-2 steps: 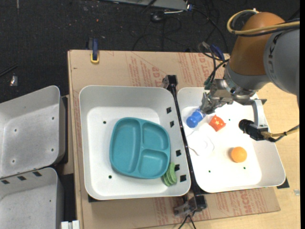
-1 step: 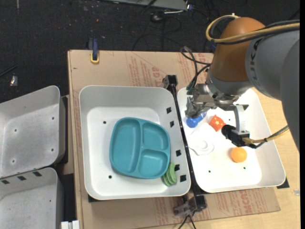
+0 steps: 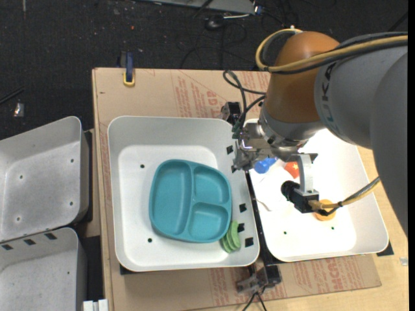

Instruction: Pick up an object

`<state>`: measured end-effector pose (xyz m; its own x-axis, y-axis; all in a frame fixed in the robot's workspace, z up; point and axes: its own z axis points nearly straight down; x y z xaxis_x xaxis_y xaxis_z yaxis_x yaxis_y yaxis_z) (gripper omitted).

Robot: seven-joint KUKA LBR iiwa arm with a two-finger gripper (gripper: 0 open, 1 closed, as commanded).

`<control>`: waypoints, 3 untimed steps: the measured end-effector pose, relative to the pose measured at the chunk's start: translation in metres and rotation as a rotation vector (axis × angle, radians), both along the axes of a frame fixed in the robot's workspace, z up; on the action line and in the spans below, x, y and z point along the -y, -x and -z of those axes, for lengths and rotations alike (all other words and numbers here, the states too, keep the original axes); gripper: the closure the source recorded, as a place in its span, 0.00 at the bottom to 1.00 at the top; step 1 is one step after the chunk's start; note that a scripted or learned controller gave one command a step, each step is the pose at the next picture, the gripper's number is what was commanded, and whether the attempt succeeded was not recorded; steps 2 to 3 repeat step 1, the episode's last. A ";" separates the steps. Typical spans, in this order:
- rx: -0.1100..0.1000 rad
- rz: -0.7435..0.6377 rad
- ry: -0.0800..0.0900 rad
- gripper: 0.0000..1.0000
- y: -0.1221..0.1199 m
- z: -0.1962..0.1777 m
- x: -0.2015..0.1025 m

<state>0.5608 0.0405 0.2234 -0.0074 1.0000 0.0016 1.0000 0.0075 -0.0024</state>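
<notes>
A teal divided plate (image 3: pixel 190 201) lies in the left white bin (image 3: pixel 123 141). A green ribbed object (image 3: pixel 231 236) rests against the plate's lower right edge. In the right bin (image 3: pixel 363 245), a blue object (image 3: pixel 264 166) and an orange-red object (image 3: pixel 292 169) peek out from under the arm's wrist. My gripper (image 3: pixel 259 153) hangs over the right bin's upper left corner, just above the blue object, with its fingertips hidden by the wrist and brackets. Nothing shows between them.
The bins stand on a brown cardboard sheet (image 3: pixel 168 89) with a blue clamp (image 3: pixel 129 68) at its far left corner. Two spare white trays (image 3: pixel 39 167) lie off to the left. The grey arm covers the upper right of the right bin.
</notes>
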 end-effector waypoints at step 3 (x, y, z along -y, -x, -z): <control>-0.001 0.000 0.001 1.00 0.018 0.006 -0.050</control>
